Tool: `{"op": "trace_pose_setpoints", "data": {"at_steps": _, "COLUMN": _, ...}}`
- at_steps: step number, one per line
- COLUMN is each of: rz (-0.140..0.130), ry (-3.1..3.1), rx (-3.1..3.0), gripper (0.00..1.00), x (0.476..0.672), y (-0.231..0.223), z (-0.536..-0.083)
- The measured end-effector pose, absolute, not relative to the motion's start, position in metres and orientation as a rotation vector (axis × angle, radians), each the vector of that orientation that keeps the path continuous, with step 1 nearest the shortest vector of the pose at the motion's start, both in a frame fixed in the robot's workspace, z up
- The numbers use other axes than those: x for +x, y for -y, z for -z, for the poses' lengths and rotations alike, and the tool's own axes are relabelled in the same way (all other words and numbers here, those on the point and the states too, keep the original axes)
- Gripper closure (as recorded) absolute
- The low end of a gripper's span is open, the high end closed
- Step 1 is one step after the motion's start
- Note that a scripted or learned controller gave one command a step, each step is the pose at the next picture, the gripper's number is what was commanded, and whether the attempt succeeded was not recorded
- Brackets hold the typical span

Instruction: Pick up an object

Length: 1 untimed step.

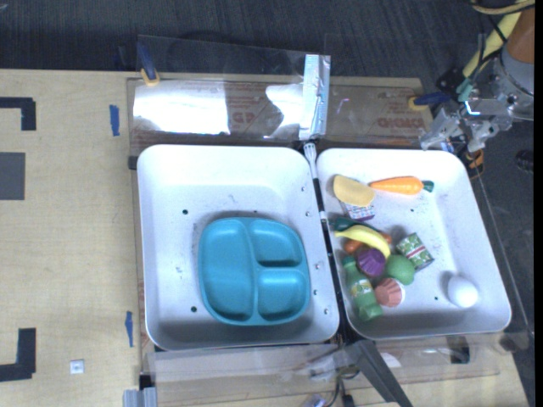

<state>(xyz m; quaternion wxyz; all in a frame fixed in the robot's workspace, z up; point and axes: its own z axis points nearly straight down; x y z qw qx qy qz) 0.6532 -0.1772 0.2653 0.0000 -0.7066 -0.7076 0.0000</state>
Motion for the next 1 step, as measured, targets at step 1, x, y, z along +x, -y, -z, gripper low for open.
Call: {"op": "trace_pose_setpoints", "data": {"at_steps": 1, "rz": 0.014, "ry": 2.142, "rx": -2.318, "gripper": 0.00, "x": 0.6708, "y": 0.1693, "z": -0.1043}}
